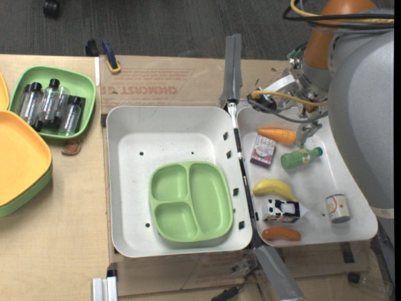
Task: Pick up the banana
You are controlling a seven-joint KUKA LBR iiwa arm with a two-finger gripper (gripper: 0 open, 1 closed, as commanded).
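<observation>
I see the banana [274,188] lying ungrasped in the right bin [357,227], gripper [307,132] hovering at its one o'clock, finger state indiscernible; pick not begun.

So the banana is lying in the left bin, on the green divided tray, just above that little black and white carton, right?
Not quite. The camera view shows the banana in the right bin, not the left one, resting on the bin floor rather than on the green divided tray, which sits alone in the left bin. The rest holds: it lies just above the black and white carton.
</observation>
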